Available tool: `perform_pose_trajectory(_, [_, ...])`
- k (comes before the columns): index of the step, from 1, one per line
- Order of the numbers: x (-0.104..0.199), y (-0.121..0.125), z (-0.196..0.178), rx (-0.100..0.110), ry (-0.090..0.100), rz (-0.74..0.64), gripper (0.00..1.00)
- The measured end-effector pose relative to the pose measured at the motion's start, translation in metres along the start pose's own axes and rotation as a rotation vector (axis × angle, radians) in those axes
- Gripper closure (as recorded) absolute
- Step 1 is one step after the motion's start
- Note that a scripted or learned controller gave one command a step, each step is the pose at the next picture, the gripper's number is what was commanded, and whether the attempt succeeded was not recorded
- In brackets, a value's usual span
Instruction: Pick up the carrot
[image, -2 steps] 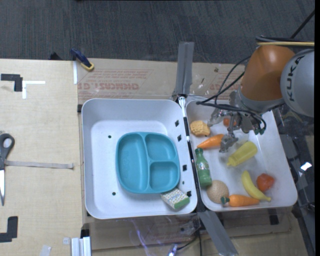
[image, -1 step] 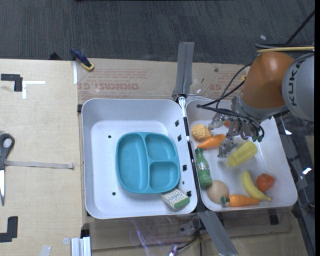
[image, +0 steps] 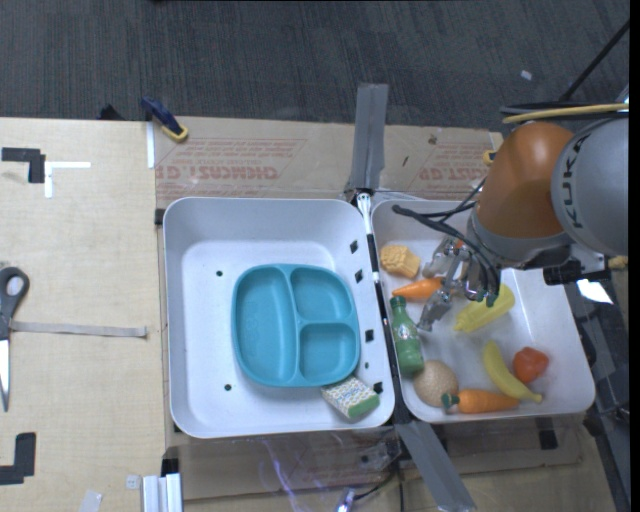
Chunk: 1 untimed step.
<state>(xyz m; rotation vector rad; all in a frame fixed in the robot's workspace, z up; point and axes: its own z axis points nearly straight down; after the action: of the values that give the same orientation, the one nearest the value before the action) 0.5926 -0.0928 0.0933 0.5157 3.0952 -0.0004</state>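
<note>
Camera view is showing the tool (image: 452, 287) hanging in the right bin (image: 570, 395), fingers apart and gripping nothing. One carrot (image: 417, 290) is lying just left of the tool, touching or nearly touching a fingertip. Another carrot (image: 483, 401) is lying nearer the front wall, beside a banana (image: 505, 372).

We see the grey KUKA arm with the orange band (image: 525, 180) coming in from the right edge of the camera view, bent down and leftward. The orange section sits just above the wrist, grey housing behind it at the far right. Black cables loop off the wrist. The metal two-finger gripper (image: 447, 288) hangs below the wrist, angled down-left. Its fingers (image: 433, 310) stand slightly parted, with nothing visibly clamped between them.
</note>
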Motion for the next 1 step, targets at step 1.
perform_pose_trajectory(1, [-0.0166,-0.0008,0.0003,0.001,-0.001,0.257,0.0])
